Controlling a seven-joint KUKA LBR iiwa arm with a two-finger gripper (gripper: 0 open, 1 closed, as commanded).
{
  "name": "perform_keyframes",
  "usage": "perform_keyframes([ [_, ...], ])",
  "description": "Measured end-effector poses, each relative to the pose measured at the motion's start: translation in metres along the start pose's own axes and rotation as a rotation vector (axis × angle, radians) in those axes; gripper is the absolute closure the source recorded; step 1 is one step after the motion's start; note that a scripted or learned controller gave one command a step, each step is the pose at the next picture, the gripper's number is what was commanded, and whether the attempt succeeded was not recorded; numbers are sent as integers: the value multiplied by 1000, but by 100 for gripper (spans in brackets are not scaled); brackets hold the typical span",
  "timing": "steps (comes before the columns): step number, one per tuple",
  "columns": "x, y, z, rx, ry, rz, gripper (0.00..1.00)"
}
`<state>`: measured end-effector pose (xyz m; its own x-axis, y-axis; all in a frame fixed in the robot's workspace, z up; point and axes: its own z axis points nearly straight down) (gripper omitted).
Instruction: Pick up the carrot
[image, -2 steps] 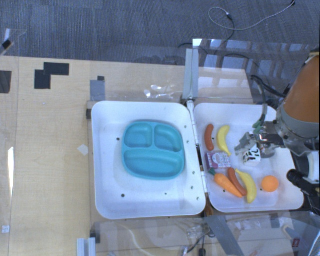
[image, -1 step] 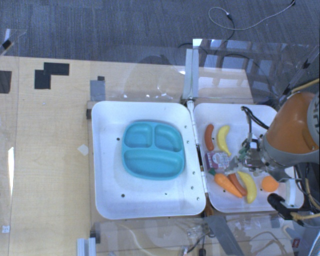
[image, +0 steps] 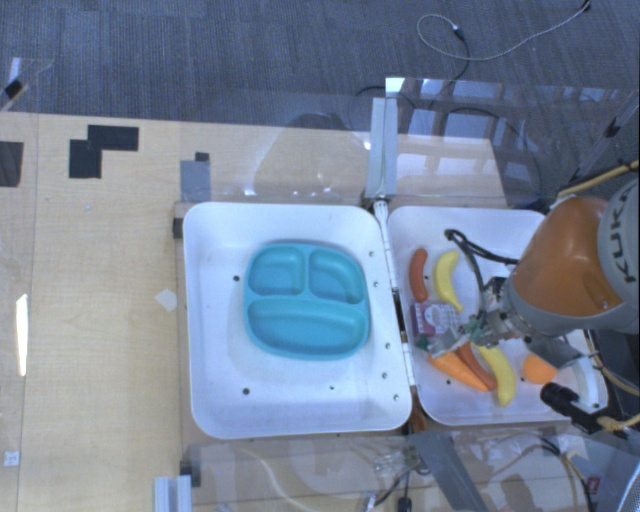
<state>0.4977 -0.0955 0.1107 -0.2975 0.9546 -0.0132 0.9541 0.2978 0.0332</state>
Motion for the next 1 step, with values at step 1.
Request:
perform_keyframes([
  [1, -10, 5, 4, -24, -16, -150, 0],
])
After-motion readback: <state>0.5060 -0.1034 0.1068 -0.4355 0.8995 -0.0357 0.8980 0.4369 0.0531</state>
